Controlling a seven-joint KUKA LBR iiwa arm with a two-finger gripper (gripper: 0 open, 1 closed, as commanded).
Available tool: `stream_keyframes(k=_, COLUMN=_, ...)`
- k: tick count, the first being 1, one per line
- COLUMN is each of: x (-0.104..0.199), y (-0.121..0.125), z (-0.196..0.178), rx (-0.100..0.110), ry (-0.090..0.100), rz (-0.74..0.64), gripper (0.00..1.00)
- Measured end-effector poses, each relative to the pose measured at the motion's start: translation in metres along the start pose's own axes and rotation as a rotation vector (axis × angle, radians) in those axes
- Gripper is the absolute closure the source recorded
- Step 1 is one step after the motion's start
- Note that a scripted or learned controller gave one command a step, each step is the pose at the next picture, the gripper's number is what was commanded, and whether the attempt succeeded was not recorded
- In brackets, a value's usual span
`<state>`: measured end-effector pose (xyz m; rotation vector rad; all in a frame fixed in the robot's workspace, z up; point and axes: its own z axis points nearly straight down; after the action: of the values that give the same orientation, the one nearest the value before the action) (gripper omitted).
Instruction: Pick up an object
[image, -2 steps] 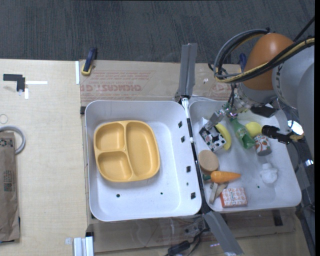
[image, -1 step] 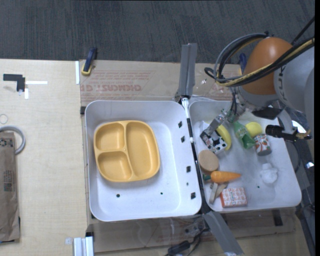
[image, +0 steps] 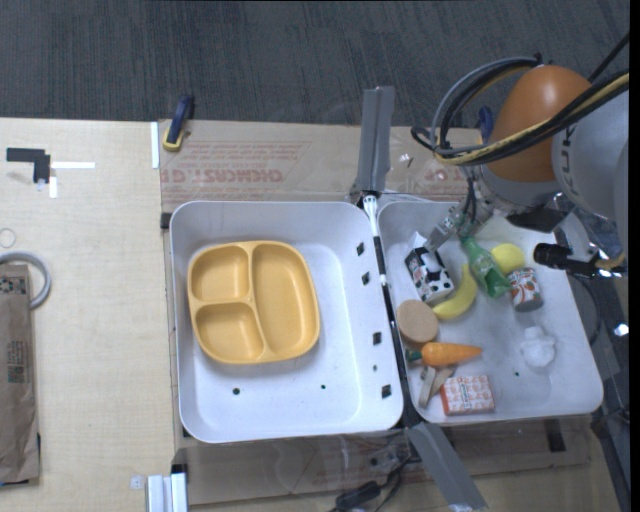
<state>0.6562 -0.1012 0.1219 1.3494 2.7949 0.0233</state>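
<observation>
Nearest me, at the front of the right bin (image: 585, 390), lies a small red-and-white box (image: 467, 394), flat on the floor of the bin. Its printing is too small to read. Just behind it are a carrot (image: 452, 352), a round tan disc (image: 417, 322) and a pale stick or two poking out underneath.

Further back sits the cluster the arm is working over: a banana (image: 457, 297), a black-and-white carton (image: 428, 273), a green bottle (image: 483, 265), a yellow lemon (image: 508, 256) and a small red-labelled can (image: 525, 289). A crumpled clear thing (image: 537, 349) lies apart, towards the right wall.

The gripper (image: 462, 222) is down at the back of this bin, just above the bottle's neck and the carton. I cannot tell how the jaws stand; cables and the wrist hide them. Nothing looks lifted: every object seems to rest on the bin floor, so I'd judge the pick is not yet done, with the grasp and the lift both left.

The left bin (image: 200, 400) holds a yellow divided plate (image: 254, 300).

Behind the bins, cardboard (image: 240, 160) on the tabletop (image: 80, 230) bears red lettering, upside down, which I can't read with confidence.
</observation>
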Motion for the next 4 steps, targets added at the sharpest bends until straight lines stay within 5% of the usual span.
stream_keyframes(k=1, x=0.0, y=-0.001, z=0.001, rx=0.001, ry=0.001, rz=0.001, gripper=0.0)
stream_keyframes(k=2, x=-0.03, y=-0.059, z=-0.054, rx=0.026, ry=0.025, rz=-0.155, gripper=0.0)
stream_keyframes(k=3, x=-0.03, y=-0.084, z=0.027, rx=0.018, ry=0.034, rz=-0.683, gripper=0.0)
stream_keyframes(k=4, x=-0.072, y=-0.1, z=-0.057, rx=0.018, ry=0.029, rz=-0.61, gripper=0.0)
